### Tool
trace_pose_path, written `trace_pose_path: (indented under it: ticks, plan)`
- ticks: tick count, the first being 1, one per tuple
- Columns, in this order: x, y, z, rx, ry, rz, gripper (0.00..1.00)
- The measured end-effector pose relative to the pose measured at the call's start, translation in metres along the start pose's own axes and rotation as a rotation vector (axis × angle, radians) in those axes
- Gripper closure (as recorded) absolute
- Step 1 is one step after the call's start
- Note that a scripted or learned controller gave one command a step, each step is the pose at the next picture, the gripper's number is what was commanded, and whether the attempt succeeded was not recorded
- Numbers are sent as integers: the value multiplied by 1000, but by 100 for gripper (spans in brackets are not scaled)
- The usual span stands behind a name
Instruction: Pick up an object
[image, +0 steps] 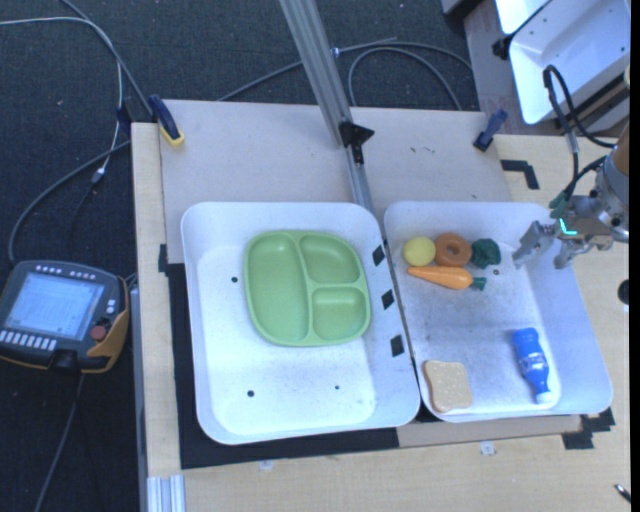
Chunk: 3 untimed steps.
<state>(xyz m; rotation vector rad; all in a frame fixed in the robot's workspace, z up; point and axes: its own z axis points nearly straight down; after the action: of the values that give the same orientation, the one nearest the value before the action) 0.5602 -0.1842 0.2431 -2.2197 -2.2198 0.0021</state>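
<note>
The gripper (548, 248) hovers open over the right bin (575, 310), holding nothing.

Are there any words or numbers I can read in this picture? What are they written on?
No words or numbers can be read.
The handheld control pad left of the bench has a lit screen, but whatever is on it is too blurred to read.
The blue bottle in the right bin has a pale band where a label might be; nothing on it is readable.
The green plate shows no writing.
</note>
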Motion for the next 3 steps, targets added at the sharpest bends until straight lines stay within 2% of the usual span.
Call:
trace_pose_path:
  ticks: [1,3]
  plan:
    - [0,1,-1,-3,-1,-1,0]
    - [6,-12,119,5,3,1,0]
